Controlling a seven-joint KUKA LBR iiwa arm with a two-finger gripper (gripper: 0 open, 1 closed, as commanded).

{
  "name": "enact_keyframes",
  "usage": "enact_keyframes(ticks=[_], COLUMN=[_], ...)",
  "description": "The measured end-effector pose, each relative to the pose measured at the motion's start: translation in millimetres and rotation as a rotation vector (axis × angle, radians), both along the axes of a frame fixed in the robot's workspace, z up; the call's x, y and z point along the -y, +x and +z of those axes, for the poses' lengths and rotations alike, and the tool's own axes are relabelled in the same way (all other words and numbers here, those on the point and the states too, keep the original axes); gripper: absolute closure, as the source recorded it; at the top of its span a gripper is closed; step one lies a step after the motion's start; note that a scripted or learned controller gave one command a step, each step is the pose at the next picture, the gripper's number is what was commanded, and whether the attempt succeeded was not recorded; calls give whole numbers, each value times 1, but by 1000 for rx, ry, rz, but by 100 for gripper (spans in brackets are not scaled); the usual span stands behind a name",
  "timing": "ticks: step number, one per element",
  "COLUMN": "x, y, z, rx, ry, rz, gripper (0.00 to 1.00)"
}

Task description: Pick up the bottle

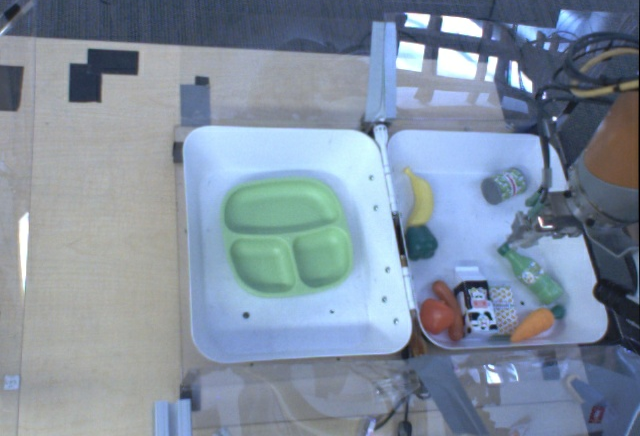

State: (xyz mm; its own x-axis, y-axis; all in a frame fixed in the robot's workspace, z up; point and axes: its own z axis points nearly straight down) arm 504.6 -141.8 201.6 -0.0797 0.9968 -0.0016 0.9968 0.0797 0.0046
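Note:
The green bottle (533,277) lies on its side in the right bin (460,159), near the front right, with its cap pointing up-left. My gripper (531,216) hovers just behind the bottle's cap end, reaching in from the right. Its fingers look spread open, with only white bin floor showing between them. The lower fingertip (520,235) is close to the cap, and I see no grip on the bottle.
The right bin also holds a grey-green can (505,185), a banana (419,196), a dark green pepper (421,242), a red item (440,315), a black-and-white box (476,307) and a carrot (532,325). A green divided tray (287,236) sits in the left bin (210,314).

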Motion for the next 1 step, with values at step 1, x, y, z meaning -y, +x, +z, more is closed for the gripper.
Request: enact_keyframes(ticks=[1], x=[55], y=[-16], z=[138], rx=[0], ry=[-1], rz=[-178], gripper=[100])
